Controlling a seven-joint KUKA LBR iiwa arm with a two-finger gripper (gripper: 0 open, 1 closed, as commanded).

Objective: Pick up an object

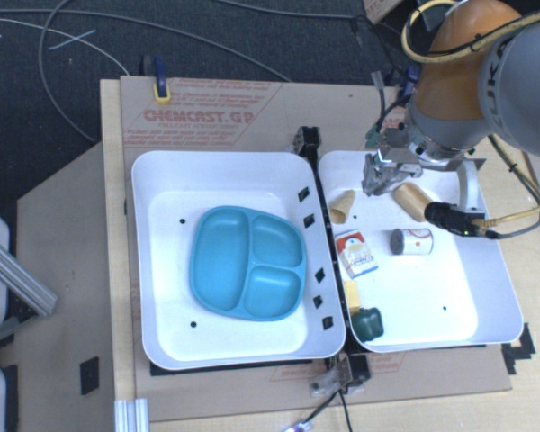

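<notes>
My gripper (379, 178) hangs over the far left part of the right bin (472, 318). Its fingers point down beside a tan cylinder (411, 199) and nothing shows between them. A tan cone-shaped piece (342, 206) lies just left of the gripper, near the divider. A small red and white carton (355, 253) lies in the bin's left middle. A grey and white can (411, 240) lies on its side to the right of the carton. At the near left corner sits a dark green object (367, 323) with a yellow piece (352, 293) next to it.
The left bin (157, 205) holds a blue divided plate (247, 263). A black rail with clips (319, 232) runs between the bins. Cables trail from the arm's wrist across the right bin's far right side (486, 221). Cardboard (198, 111) lies under the bins.
</notes>
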